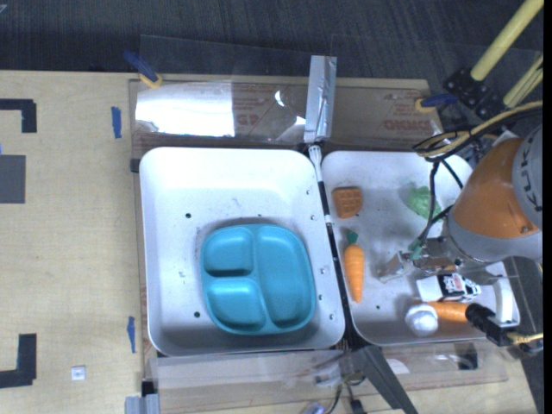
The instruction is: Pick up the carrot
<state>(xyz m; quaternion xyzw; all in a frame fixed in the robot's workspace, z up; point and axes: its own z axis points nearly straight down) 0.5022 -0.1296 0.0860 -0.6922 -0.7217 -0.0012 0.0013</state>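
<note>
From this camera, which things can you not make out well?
- Hand: small and blurred under the arm; its grip cannot be read.
- Green thing: partly behind cables, the arm covering one side.
- Bottle: far end hidden by the arm.
- Carrot: plain to see, lying free in the right bin.

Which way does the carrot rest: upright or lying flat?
Lying flat. The carrot stretches lengthwise on the right bin's floor, green top toward the far side.

The carrot looks like smooth matt plastic. Left of it, a glossy blue plastic plate sits in a smooth white bin; the bench is pale matt wood.
</note>
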